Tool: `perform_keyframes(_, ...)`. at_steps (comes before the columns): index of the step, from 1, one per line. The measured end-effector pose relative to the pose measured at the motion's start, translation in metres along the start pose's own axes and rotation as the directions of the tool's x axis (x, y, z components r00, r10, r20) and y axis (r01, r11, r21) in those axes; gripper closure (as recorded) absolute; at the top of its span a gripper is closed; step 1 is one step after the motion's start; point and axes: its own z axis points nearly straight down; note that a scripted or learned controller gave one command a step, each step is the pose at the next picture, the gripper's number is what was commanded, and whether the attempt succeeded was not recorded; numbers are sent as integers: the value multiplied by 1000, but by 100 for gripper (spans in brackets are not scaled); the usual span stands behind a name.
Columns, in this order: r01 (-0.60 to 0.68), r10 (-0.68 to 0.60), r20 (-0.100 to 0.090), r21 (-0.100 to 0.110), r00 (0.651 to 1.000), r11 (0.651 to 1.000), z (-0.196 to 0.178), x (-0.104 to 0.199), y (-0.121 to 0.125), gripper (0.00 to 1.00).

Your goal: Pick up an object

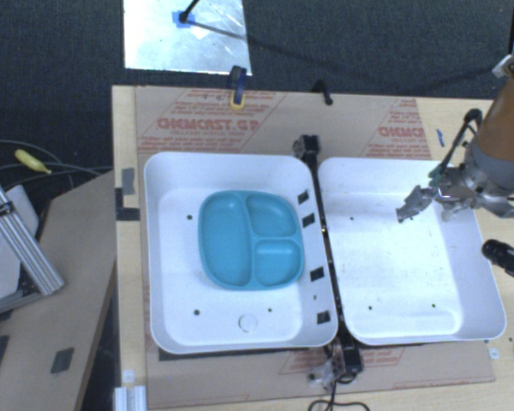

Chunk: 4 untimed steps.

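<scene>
**Gripper over the right bin, blue plate in the left**

A blue divided plate [250,239], with three compartments, is seen lying flat in the middle of the left bin [167,187]. The right bin [471,315] is placed just beside it, the two rims almost touching along a dark centre strip. The gripper [409,209] is held above the upper right part of the right bin, well apart from the plate; whether it is released or clenched cannot be told, and nothing is seen grasped. Both bins are set on a brown board [274,114], on which the red word "CHEMCAST" can be read, printed more than once. A yellow-handled clamp [237,86] is fixed at the board's far edge.
</scene>
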Motion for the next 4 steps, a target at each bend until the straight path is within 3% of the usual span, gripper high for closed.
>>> perform_keyframes(1, -2, 2, -3, 11, 1000, 1000, 99, 2, -32, 0)
perform_keyframes(2, -5, 5, 1, 3, 1000, 1000, 120, -38, -42, 0)
perform_keyframes(3, -1, 1, 1, -3, 1000, 1000, 108, -36, -40, 100)
perform_keyframes(4, 8, -8, 0, -13, 1000, 1000, -26, 31, -64, 100)
